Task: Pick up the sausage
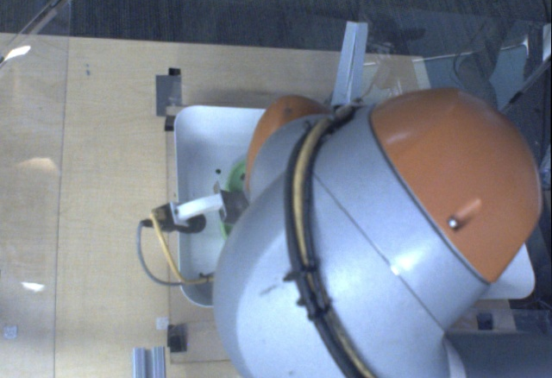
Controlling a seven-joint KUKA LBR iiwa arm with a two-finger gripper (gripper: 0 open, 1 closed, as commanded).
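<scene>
The grey arm (pixel 345 264) with its orange band (pixel 448 169) reaches in from the right and covers most of both bins. It hangs over the left bin (pixel 194 130). At the arm's left edge a dark part of the gripper (pixel 229 202) pokes out above the bin floor, with a white fitting (pixel 195 209) sticking out to the left of it. Bits of a green thing (pixel 233 175) show on the bin floor beside the arm. Whatever else lies in the bins is hidden under the arm.
A yellow-and-black cable (pixel 155 257) loops over the left bin's left wall onto the wooden bench (pixel 86 195). Black brackets (pixel 170 91) stand at the bin's corners. A grey upright post (pixel 350 66) rises behind the bins.
</scene>
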